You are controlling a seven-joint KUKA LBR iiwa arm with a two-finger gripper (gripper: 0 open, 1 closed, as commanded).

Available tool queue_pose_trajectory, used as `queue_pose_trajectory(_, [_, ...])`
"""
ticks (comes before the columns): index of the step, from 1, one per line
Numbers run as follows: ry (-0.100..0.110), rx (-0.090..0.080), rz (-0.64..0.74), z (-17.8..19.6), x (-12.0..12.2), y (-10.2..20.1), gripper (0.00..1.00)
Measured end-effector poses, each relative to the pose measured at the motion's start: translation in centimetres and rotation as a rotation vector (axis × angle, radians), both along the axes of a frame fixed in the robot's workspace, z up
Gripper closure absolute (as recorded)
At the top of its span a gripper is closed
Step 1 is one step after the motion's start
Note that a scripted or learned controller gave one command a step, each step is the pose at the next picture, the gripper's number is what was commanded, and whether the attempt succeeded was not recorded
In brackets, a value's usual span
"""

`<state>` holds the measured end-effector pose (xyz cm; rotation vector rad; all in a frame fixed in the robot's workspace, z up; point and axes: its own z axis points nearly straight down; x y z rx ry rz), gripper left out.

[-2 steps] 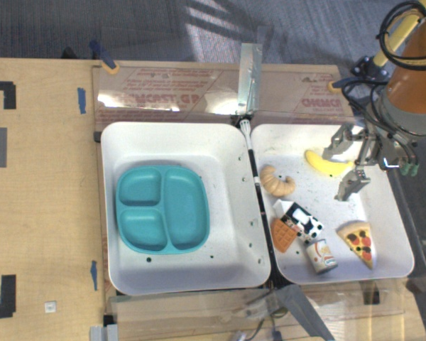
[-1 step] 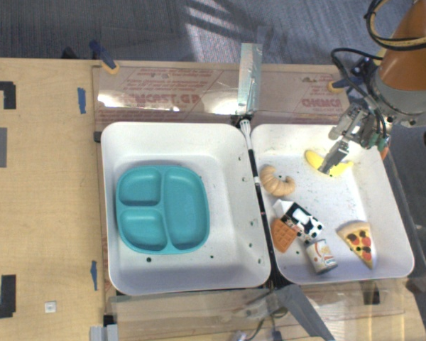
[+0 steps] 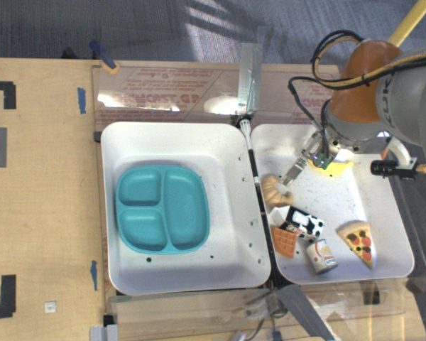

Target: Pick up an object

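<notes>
Reaching into the right bin (image 3: 390, 212), the fingers (image 3: 292, 174) stood parted, grasping nothing, just beside a tan toy (image 3: 272, 190) lying lengthwise along the divider. Nearby crowded a waffle (image 3: 285, 242), can (image 3: 321, 255) and pizza slice (image 3: 358, 241).

There is red printing on the clear plastic sheet (image 3: 172, 91) that lies along the far side of the left bin (image 3: 113, 212), but from here the letters blur together and I can't make out a single word. The small can (image 3: 321, 255) in the right bin (image 3: 383, 212) carries a label with some colour on it, too small to read. Nothing else I can see bears legible words, numbers or signs.
</notes>
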<state>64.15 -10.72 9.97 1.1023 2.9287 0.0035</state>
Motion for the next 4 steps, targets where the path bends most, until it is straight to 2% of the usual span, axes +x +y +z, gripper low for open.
queue_pose_trajectory(1, [-0.003, -0.001, 0.004, 1.0, 0.1, 0.2, 1.0])
queue_pose_trajectory(2, [-0.006, 0.004, -0.077, 15.6, -3.1, 6.8, 1.0])
queue_pose_trajectory(3, [0.01, 0.002, 0.072, 12.9, -10.1, 6.3, 1.0])
queue_pose_trajectory(4, [0.003, 0.003, 0.162, 18.1, -9.4, 13.8, 1.0])
